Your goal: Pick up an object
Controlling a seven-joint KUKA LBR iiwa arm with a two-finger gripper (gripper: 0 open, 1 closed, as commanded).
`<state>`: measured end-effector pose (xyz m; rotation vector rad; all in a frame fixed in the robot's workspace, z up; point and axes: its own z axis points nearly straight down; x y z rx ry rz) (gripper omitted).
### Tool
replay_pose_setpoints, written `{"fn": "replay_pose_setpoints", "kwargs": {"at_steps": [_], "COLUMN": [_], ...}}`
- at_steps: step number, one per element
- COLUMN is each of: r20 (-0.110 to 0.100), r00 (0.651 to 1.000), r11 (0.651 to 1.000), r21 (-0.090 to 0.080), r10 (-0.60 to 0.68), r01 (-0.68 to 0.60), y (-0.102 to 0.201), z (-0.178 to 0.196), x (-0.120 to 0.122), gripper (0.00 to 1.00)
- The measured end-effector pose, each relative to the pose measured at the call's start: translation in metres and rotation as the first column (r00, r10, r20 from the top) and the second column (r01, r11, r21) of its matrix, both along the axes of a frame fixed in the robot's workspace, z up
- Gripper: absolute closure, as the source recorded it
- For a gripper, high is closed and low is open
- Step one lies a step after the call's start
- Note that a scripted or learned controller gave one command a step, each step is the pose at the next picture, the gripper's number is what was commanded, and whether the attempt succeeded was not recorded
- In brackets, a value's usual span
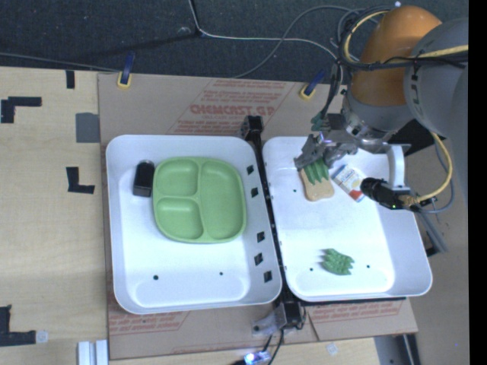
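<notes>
1. The gripper point(323, 157) hangs low over the far part of the right bin point(396, 276), directly above a wooden brush with green bristles point(317, 182); whether it is spread, or pinching the brush, I cannot tell.
2. The brush lies near the bin's far-left corner, touching a small white and red tube point(348, 181) on its right.
3. A green leafy toy point(337, 262) sits near the right bin's near edge, well apart from the brush, with bare floor between them.
4. In the left bin point(129, 280), a green divided plate point(200, 199) fills the middle; a black block point(143, 179) rests beside its left rim.
</notes>
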<state>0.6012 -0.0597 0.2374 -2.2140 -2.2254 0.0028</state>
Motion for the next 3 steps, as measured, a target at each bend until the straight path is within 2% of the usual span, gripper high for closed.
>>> {"fn": "replay_pose_setpoints", "kwargs": {"at_steps": [1, 3], "r20": [0.001, -0.001], "r00": [1.000, 1.000], "r11": [1.000, 1.000], "r21": [0.001, 0.000], "r10": [0.000, 0.000], "r01": [0.000, 0.000], "y": [0.046, 0.147], "z": [0.005, -0.020], "x": [-0.017, -0.054], "gripper": [1.00, 1.00]}}
